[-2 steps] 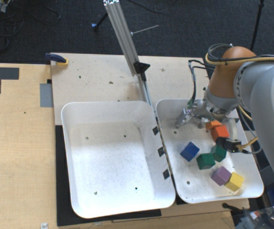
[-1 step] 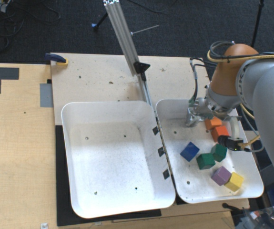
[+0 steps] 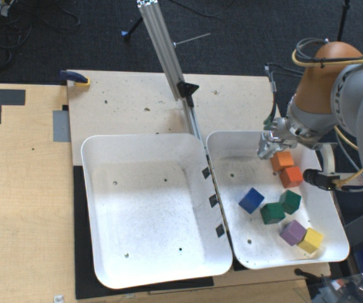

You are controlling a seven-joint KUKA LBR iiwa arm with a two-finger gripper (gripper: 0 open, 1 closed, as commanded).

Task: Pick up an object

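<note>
The pale wooden counter [image 3: 23,182] carries two white bins [image 3: 149,213]; dark floor with cables lies toward twelve o'clock. The end effector [image 3: 271,145], its state unclear, hangs over the right bin [image 3: 244,163].

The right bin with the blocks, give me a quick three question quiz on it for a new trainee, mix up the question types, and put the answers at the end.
1. True or false: the blue block lies in the left bin.
2. Which block lies nearest the gripper?
A. yellow block
B. purple block
C. upper orange block
3. Fill in: two ____ blocks lie side by side near the middle of the right bin.

Key:
1. False; it lies in the right bin.
2. C; the upper orange block sits just below and right of the gripper, with a second orange block beneath it.
3. Green.
</note>
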